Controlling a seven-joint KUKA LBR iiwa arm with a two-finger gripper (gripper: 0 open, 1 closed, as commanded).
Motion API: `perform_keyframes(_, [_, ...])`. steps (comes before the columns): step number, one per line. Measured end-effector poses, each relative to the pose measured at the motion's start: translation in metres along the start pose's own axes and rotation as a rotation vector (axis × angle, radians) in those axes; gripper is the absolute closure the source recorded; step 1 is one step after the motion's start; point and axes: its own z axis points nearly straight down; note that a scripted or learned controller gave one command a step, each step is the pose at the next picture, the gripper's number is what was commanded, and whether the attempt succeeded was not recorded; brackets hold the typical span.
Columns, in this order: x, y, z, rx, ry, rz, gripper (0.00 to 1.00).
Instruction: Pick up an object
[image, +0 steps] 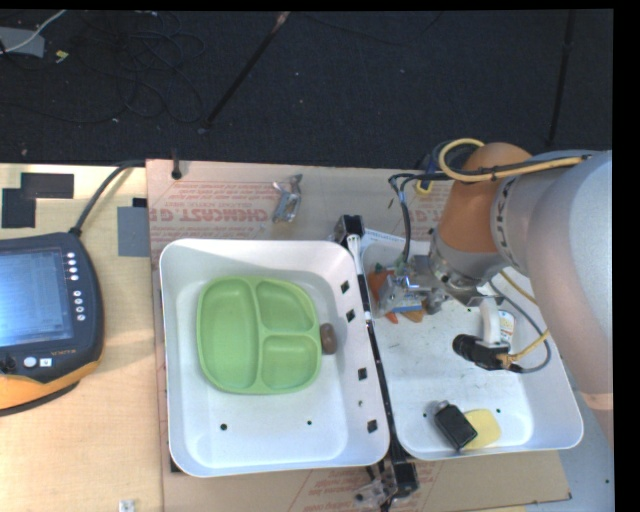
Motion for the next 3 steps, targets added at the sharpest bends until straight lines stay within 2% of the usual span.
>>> perform_keyframes(1, [0.001,0.015,0.0,0.0,-0.001,0.001,0.0])
perform_keyframes(2, [-0.067,0.014,0.0,-0.001,-0.004,0.005,0.0])
perform_keyframes(3, [-0.024,0.015,0.0,-0.001,-0.002,0.0,0.0])
